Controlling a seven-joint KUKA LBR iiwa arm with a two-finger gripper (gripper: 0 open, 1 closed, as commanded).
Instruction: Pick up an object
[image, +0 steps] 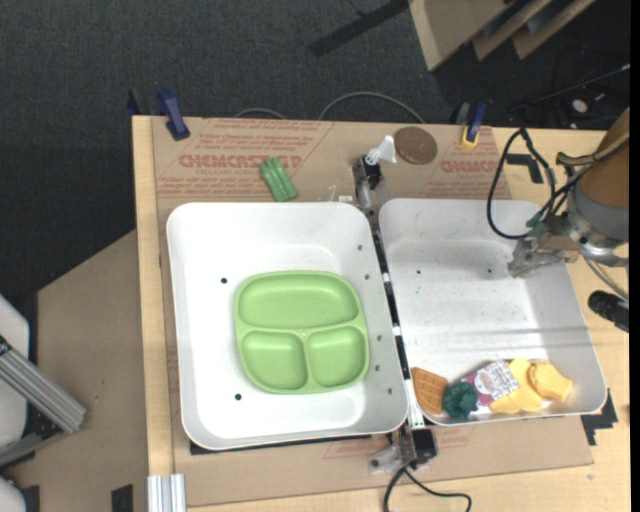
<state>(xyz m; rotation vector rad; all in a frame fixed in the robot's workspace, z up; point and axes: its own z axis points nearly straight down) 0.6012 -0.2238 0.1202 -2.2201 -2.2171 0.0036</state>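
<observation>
The jaws (527, 256) sit at the right of the frame, low over the upper right part of the right bin (450, 300), near its far wall. Nothing shows between them, and whether they stand wide or narrow cannot be told from this angle. Above them the grey arm (600, 205) comes in from the right edge, black cable looping around it.

Down at the lower edge of that same bin, well apart from the jaws, the objects lie in a row along the near wall: a waffle piece (429, 389) at the left, a dark green piece (461, 400) just beside it, then a pink-and-white packet (494, 380), and yellow pieces (535, 388) at the right end, all packed close together.

Over in the left bin (200, 300), a green divided plate (300, 331) lies flat in the middle, three compartments up.

Beyond the bins, on the table (230, 150), a green item (279, 180) lies near the left bin's upper edge, and a brown disc (414, 146) lies above the right bin.
</observation>
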